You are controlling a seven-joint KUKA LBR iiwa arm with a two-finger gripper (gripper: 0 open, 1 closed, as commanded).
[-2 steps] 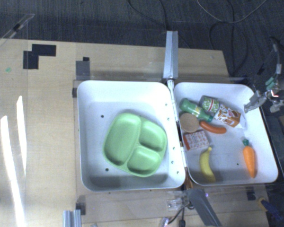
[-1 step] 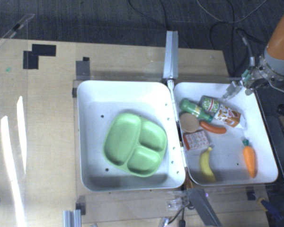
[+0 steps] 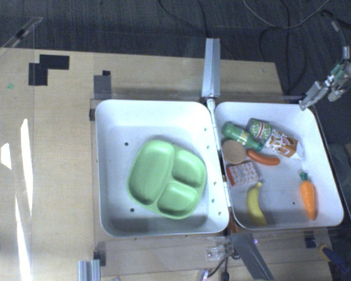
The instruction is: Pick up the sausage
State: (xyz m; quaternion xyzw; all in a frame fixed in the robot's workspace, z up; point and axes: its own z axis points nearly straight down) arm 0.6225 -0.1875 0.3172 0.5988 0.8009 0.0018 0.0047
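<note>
The sausage [image 3: 263,157] is a short red-orange link lying flat near the middle of the right bin [image 3: 324,157]. It rests just below a juice carton [image 3: 273,138] and to the right of a round brown patty [image 3: 234,152]. My gripper [image 3: 313,96] hangs at the far right corner of the right bin, over its rim. It is well up and to the right of the sausage, with nothing visibly held.
A green bottle [image 3: 240,135], a red-and-white packet [image 3: 243,173], a banana [image 3: 255,204] and a carrot [image 3: 308,198] also lie in the right bin. The left bin [image 3: 111,157] holds a green divided plate [image 3: 167,178]. A metal post [image 3: 211,69] stands between the bins at the back.
</note>
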